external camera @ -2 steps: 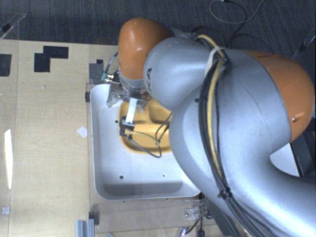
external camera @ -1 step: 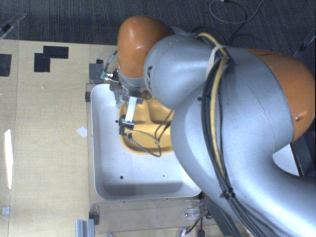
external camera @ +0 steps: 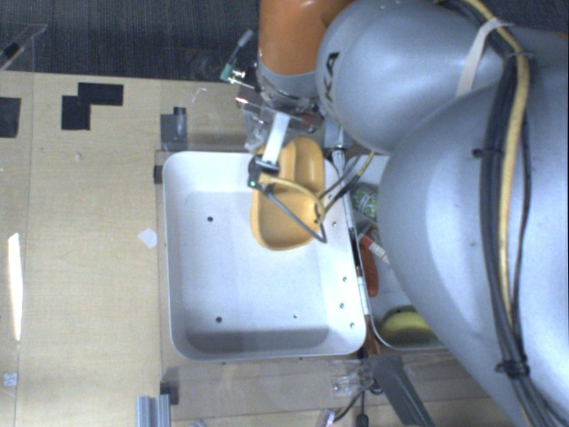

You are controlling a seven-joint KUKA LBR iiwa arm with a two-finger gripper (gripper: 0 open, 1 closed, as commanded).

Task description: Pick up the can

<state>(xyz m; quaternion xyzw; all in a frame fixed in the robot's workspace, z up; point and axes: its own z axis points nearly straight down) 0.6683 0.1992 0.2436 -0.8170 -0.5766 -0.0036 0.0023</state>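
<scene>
- The arm (external camera: 427,105), grey with an orange band, fills the right and upper part of the frame; its wrist hangs over the upper right corner of the left bin (external camera: 222,318)
- The gripper (external camera: 267,172) points down over a tan oval object (external camera: 283,216) lying in that corner of the bin; whether it is wide or narrow, I cannot tell
- The right bin (external camera: 378,327) is mostly hidden by the arm; a yellow-green item (external camera: 407,325) and a red item (external camera: 372,274) show at its left side
- No object here can be made out as the can
</scene>
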